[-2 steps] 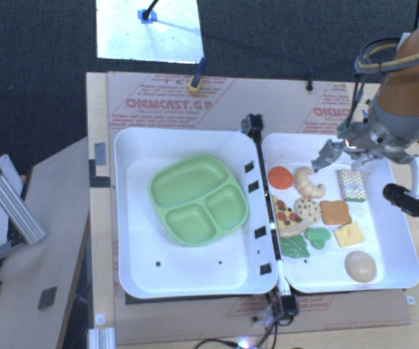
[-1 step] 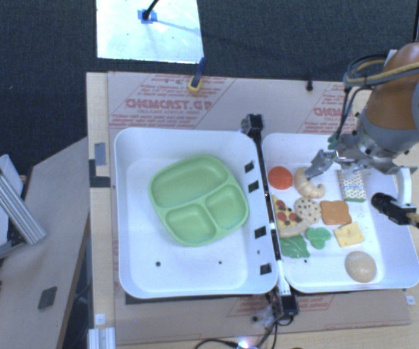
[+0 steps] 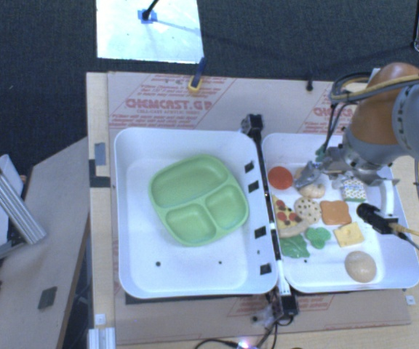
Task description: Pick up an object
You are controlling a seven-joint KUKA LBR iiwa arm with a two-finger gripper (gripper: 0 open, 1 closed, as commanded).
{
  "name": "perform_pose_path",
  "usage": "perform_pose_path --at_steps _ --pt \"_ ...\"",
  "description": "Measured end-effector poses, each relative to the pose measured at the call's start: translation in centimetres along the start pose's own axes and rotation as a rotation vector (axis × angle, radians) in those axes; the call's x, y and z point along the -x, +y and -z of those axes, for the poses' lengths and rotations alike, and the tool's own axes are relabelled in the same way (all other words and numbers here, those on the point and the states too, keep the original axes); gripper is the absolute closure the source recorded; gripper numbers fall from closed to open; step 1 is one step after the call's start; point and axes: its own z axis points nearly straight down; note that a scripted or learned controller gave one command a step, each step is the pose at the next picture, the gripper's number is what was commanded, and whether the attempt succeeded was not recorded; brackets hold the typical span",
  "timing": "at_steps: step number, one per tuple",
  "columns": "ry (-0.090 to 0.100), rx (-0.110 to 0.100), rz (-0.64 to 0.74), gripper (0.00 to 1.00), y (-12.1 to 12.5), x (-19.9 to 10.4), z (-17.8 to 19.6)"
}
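So, two white bins side by side. The left bin [image 3: 133, 264] has a green divided plate [image 3: 198, 198] in it, sitting a bit skewed, long axis running from upper left to lower right.

The right bin [image 3: 406, 264] is where the toy food lives: a red tomato slice [image 3: 281, 177] near the divider, a small tan cookie-ish piece [image 3: 312, 190], a speckled cookie [image 3: 307, 209], a pizza slice [image 3: 288, 220] with its long axis running up toward the divider, a green leafy piece [image 3: 294, 247], another green bit [image 3: 317, 235], a toast square [image 3: 335, 212], a cheese square [image 3: 349, 234] turned like a diamond, a blue-patterned piece [image 3: 353, 190] and a beige egg [image 3: 360, 265] in the near right part.

The arm [image 3: 406, 115] comes in from the right, bent down into the bin's far part. The gripper [image 3: 313, 174] points left toward the divider, tip just above the tan piece, beside the tomato. Can't tell from here how its jaws stand, and nothing visibly in them.
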Motion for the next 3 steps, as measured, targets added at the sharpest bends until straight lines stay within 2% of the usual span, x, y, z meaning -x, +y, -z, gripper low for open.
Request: perform_pose_path --at_steps 1,2,3 --pt "0.0 0.002 0.0 0.0 0.0 -0.1 -2.9" --pt "-0.002 0.008 -0.001 1.0 0.2 0.0 -1.7" --pt "-0.002 0.011 0.004 1.0 0.9 -0.4 4.6"
